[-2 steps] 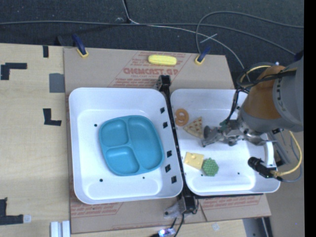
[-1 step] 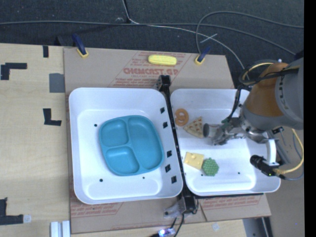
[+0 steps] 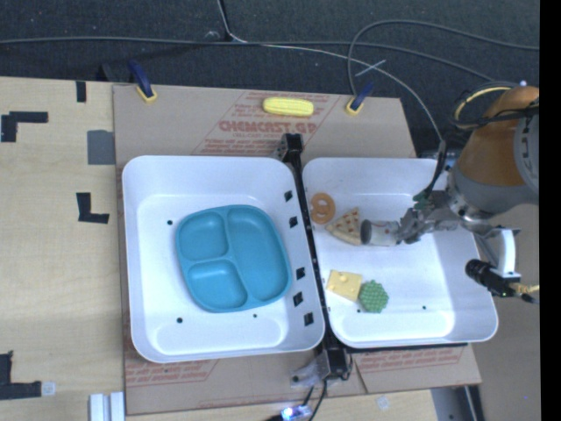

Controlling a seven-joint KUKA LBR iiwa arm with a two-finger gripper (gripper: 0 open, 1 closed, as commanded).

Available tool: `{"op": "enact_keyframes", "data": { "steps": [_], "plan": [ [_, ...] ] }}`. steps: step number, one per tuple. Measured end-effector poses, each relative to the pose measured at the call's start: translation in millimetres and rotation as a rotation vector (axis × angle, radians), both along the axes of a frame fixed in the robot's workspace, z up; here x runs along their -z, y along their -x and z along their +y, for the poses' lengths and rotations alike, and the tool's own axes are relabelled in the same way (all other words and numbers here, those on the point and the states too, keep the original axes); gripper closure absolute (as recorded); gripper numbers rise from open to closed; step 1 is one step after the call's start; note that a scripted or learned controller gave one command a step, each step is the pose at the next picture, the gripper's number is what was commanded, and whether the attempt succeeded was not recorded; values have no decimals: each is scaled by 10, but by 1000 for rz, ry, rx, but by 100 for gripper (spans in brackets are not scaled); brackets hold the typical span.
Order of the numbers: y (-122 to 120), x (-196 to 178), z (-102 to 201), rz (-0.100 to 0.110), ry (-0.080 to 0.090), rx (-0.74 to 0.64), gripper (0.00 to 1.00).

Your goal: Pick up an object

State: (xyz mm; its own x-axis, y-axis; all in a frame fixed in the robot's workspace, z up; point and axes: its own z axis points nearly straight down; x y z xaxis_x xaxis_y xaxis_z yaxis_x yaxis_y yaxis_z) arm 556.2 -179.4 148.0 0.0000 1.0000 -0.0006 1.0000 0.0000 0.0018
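In the right bin [image 3: 438, 318] lie a brown ring-shaped pretzel [image 3: 322, 207], a tan wedge with holes [image 3: 347, 226], a yellow cheese block [image 3: 344, 284] and a green bumpy ball [image 3: 373, 296]. My gripper [image 3: 386, 232] is low in this bin, reaching in from the right. Its tip is just right of the tan wedge and very close to it. The ring is up-left of the tip; the yellow block and green ball are nearer the front wall. I see nothing lifted off the bin floor.
A blue divided plate [image 3: 232, 257] sits in the left bin [image 3: 140, 235]. A yellow banana-shaped toy [image 3: 287, 106] rests on the cardboard behind the bins. Cables arc over the back right. The arm's body [image 3: 495, 160] overhangs the right bin's right wall.
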Motion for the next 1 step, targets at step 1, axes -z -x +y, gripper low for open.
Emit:
{"op": "enact_keyframes", "data": {
  "steps": [1],
  "plan": [
    [-33, -550, -96, -1, 1, -1, 100]
  ]
}}
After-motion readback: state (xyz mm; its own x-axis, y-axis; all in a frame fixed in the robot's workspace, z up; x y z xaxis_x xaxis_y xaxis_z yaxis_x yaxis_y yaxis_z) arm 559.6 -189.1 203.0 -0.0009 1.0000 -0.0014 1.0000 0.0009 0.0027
